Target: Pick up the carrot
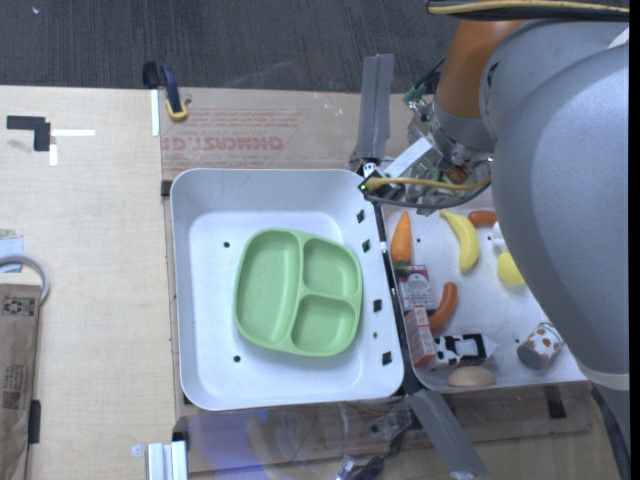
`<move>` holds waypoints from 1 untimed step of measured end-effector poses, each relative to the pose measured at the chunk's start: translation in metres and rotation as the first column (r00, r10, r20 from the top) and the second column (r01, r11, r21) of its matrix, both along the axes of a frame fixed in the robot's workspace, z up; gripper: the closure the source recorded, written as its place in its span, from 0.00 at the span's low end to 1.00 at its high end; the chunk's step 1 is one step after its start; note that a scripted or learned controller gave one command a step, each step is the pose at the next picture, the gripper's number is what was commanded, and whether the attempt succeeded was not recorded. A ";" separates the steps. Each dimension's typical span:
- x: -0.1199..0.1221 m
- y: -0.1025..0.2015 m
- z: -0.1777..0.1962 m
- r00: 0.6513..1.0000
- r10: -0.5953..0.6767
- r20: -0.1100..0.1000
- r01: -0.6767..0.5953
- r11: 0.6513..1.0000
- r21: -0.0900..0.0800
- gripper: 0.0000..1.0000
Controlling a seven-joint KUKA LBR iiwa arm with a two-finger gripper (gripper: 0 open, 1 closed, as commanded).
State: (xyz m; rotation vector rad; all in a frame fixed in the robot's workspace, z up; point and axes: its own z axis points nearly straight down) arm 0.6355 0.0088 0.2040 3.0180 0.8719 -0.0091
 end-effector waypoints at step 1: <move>-0.074 0.010 0.007 0.996 -0.094 0.000 0.094 0.996 0.000 1.00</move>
